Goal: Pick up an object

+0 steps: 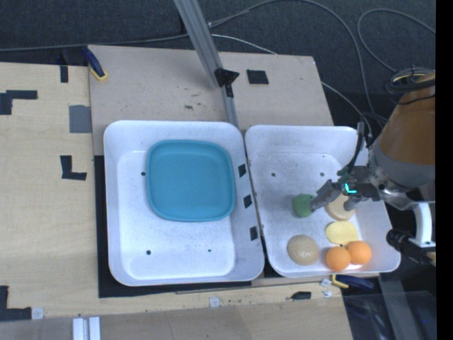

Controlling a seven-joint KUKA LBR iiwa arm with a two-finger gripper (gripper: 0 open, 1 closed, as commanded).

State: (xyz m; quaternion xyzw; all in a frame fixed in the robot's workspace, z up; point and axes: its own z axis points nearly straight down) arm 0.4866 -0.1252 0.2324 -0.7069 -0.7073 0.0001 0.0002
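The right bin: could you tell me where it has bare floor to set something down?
The right bin is bare across its far half and along the left wall. Its near right corner is crowded: green object, yellow piece, beige ball, two orange balls, with the gripper above.

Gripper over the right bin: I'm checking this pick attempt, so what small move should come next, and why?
Probably a short move down and toward the green object. The gripper sits just right of it in the right bin, with nothing seen between its fingers. The green object lies apart from the yellow piece, beige ball and two orange balls, so it looks the easiest target.
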